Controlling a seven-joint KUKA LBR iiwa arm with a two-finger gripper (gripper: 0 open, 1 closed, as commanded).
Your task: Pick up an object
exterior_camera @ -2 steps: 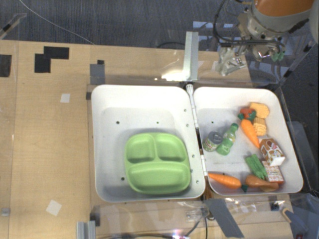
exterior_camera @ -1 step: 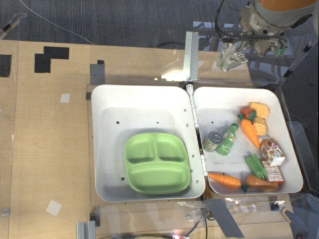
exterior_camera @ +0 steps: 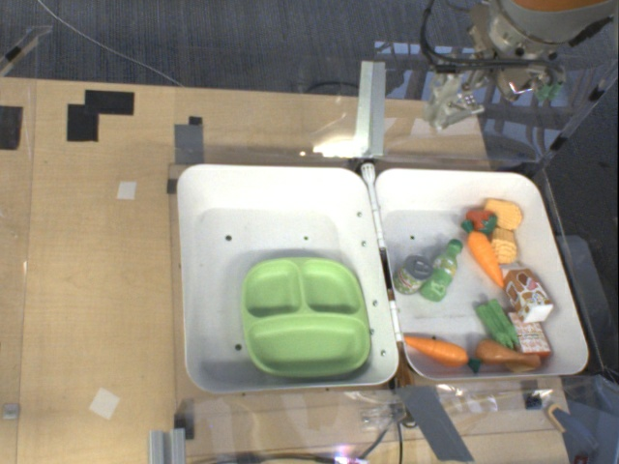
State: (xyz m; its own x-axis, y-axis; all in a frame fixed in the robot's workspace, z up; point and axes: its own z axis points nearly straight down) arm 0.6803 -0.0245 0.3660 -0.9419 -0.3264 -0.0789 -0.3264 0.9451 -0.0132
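Observation:
My gripper (exterior_camera: 455,104) hangs high above the bench, beyond the far edge of the right bin (exterior_camera: 426,201), under the orange-banded wrist. The right bin holds a green bottle (exterior_camera: 441,271) lying beside a small grey can (exterior_camera: 415,275) near the divider. A carrot (exterior_camera: 484,257) lies at a slant in the middle right, with a yellow corn piece (exterior_camera: 503,213) behind it. A small brown and white carton (exterior_camera: 527,296) stands near the right wall. A second carrot (exterior_camera: 437,350) lies along the front wall.
The left bin (exterior_camera: 213,211) holds a green divided plate (exterior_camera: 305,317) toward its front. A green leafy toy (exterior_camera: 496,322) and an orange-brown piece (exterior_camera: 503,353) crowd the right bin's front right corner. A metal post (exterior_camera: 370,114) rises behind the divider.

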